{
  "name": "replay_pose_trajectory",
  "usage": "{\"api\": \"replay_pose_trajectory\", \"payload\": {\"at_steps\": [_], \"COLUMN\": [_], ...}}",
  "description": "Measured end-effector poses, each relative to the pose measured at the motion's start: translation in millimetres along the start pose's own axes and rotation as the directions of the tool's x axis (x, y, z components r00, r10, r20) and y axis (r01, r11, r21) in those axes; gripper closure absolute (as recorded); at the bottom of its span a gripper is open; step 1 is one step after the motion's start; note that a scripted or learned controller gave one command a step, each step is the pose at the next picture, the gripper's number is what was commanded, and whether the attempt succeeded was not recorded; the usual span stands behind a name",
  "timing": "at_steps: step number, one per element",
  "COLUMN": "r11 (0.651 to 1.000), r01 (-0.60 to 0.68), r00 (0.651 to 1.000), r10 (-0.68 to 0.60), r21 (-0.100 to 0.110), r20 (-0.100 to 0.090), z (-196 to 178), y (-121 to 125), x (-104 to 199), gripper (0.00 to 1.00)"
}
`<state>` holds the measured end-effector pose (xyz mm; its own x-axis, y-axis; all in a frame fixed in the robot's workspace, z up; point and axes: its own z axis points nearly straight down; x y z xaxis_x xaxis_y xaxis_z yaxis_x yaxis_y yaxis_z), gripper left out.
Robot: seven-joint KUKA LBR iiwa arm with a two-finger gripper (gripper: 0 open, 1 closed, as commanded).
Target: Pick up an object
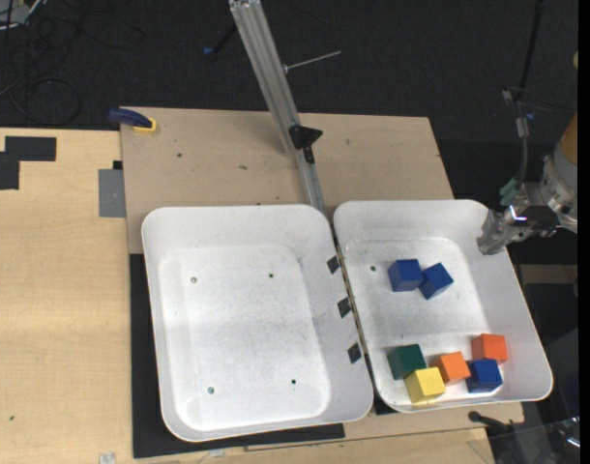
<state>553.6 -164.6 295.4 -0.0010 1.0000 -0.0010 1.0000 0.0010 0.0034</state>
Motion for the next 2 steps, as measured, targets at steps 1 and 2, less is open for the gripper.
{"api": "replay_pose_trajectory", "payload": {"at_steps": [1, 2], "r11": [1.0, 1.0], "r01": [0.003, 0.003], "r00": [1.0, 1.0], "r10": [-0.003, -0.003], "r21": [0.007, 0.007], "r20": [-0.004, -0.004], "z": [19, 20], "y": [6, 1], "x": [53, 109], "gripper": [1.0, 1.0]}}
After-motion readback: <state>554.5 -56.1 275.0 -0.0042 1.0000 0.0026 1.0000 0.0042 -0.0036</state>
